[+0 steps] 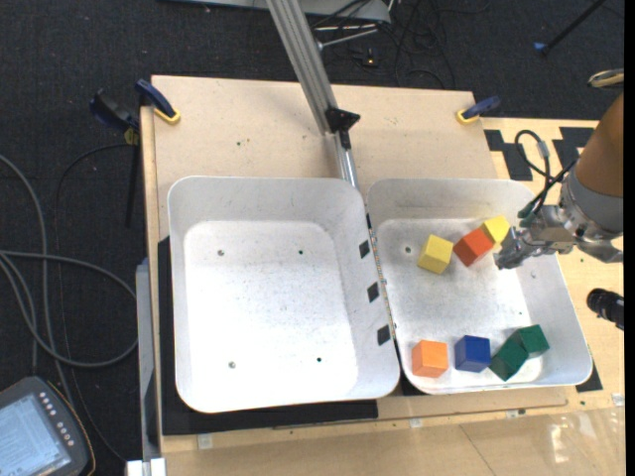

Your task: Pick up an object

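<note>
Several small blocks lie in the right bin [407, 216]. A yellow block [435, 253] sits near its middle, with an orange-red block [473, 247] and a smaller yellow block [497, 231] to its right. Along the front wall stand an orange block [430, 357], a blue block [473, 353] and two green blocks [519, 350]. My gripper [513, 253] reaches in from the right and hangs low just right of the orange-red and small yellow blocks. Nothing shows between its tips.
The left bin [263, 286] lies beside the right one on the wooden bench [248, 132]. A slanted metal pole [303, 53] crosses the back of the bench. Clamps sit at the far corners. Cables and a tablet lie on the floor at left.
</note>
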`<state>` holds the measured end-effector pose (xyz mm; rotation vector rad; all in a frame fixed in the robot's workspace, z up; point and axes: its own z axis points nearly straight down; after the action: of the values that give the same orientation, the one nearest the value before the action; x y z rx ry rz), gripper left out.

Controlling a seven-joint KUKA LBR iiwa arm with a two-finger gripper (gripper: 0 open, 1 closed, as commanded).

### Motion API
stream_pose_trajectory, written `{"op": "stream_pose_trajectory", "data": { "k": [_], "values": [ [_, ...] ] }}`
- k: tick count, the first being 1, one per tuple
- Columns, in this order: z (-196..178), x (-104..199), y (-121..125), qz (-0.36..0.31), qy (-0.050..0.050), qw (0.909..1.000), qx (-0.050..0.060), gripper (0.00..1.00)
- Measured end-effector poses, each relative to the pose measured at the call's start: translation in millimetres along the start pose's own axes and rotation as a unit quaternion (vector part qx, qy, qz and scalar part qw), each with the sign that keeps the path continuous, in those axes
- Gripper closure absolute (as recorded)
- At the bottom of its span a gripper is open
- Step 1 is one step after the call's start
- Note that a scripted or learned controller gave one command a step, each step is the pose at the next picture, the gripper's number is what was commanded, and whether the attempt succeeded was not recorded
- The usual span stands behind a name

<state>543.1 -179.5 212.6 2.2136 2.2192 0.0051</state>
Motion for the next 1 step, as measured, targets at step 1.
{"op": "stream_pose_trajectory", "data": {
  "k": [1],
  "values": [
    [-41.0,-0.4,2.1,0.000,0.000,1.0000,0.000,1.00]
  ]
}}
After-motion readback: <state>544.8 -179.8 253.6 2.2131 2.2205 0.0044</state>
